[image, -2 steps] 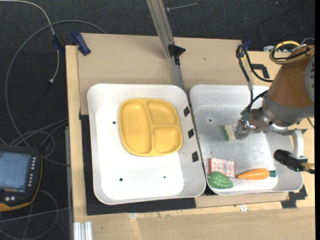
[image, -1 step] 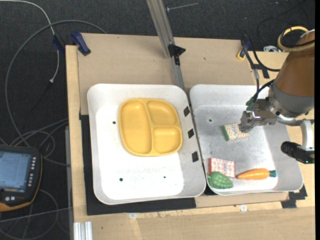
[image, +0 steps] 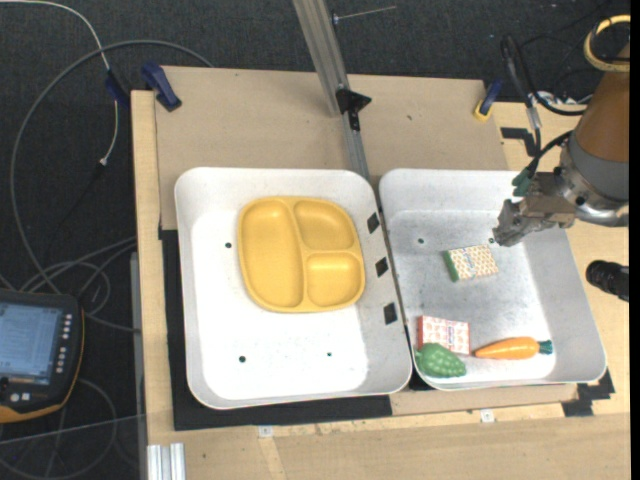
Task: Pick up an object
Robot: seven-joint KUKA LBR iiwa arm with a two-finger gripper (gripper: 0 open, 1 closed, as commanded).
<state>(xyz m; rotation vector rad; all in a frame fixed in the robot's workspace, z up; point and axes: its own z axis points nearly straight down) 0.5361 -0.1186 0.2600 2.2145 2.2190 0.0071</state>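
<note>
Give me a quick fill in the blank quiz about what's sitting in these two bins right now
1. The yellow tray has ____ compartments.
2. The carrot lies in the ____ bin.
3. The thing nearest the gripper is the ____ packet.
4. The green vegetable lies right beside the ____ packet.

Missing words: three; right; dotted; red
</note>
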